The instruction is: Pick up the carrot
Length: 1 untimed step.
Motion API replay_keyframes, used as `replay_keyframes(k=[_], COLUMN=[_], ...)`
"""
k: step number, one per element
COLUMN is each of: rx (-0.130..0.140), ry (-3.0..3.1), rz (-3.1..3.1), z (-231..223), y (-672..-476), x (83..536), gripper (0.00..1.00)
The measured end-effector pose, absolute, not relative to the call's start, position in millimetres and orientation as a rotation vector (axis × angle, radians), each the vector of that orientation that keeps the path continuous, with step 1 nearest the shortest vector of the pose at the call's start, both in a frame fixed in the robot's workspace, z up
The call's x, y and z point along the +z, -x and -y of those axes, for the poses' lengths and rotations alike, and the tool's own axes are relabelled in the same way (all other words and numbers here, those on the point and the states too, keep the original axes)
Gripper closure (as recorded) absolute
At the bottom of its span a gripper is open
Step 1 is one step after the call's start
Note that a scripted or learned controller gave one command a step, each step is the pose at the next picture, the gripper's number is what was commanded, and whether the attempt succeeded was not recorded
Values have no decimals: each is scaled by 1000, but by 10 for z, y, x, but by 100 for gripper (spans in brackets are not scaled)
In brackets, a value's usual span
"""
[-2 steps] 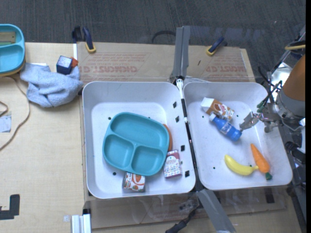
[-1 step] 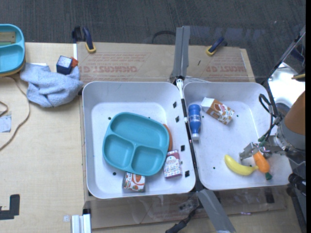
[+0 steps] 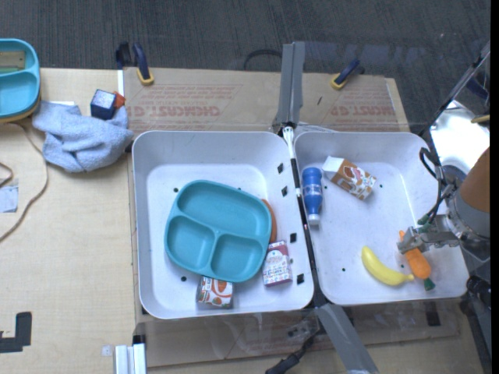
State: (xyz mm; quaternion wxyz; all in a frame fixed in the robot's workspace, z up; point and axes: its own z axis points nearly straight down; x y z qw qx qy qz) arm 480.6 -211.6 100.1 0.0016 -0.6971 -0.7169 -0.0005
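Observation:
The carrot [image 3: 420, 266] is orange with a small green end. It lies in the right bin [image 3: 366, 287] near the front right corner, just right of a yellow banana [image 3: 382, 268]. My gripper [image 3: 415, 242] hangs low at the carrot's upper end, right over it or touching it. The grey arm [image 3: 466, 209] comes in from the right edge and hides the bin's right wall.
A blue bottle [image 3: 312, 192] and a small carton [image 3: 354, 180] lie at the back of the right bin. The left bin [image 3: 156, 170] holds a teal divided plate [image 3: 218, 231] and two small cartons [image 3: 277, 265] at its front.

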Motion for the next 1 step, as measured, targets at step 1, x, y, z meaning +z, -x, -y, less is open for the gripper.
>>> replay_keyframes(k=[1], rx=[0], ry=[2022], rz=[2405], z=[1560], y=[-4782], x=[1782], gripper=[100])
